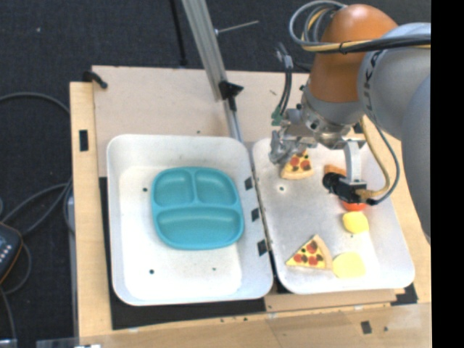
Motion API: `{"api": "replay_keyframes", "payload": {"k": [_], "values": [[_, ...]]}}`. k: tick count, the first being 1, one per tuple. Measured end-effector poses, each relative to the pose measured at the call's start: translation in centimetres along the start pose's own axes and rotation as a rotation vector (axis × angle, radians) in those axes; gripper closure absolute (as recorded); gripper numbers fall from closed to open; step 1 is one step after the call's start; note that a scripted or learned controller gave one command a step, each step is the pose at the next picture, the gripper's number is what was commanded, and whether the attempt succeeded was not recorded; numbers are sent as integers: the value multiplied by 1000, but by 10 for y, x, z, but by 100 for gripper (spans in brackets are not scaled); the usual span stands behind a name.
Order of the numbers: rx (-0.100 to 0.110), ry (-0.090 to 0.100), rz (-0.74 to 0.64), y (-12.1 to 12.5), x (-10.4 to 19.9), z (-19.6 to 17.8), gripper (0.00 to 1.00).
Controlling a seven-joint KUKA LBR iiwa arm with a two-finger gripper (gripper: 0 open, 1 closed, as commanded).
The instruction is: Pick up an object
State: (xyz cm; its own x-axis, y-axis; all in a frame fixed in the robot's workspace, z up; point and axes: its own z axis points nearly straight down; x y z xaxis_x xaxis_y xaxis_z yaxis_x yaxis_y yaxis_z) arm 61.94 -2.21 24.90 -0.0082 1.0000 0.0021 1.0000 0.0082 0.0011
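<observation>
Pick didn't look done yet: my gripper (284, 153) sat right at the pizza slice (299, 168) in the right bin (308, 212), toward the table's far edge, and I couldn't tell if the jaws were clamped.

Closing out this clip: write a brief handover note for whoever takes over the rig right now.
End effector down at the far end of the right bin, beside a pizza slice; no object visibly held.
Second pizza slice, a yellow chunk and a yellow disc lie toward the bin's front.
Teal plate sits in the left bin.
Done: approach.
Left: grasp and lift one object.
</observation>
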Motion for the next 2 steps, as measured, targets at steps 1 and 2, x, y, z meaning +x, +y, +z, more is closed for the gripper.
{"api": "replay_keyframes", "payload": {"k": [1, 2], "values": [[3, -1, 1, 2, 45, 7, 100], [0, 0, -1, -4, 105, 1, 100]]}}
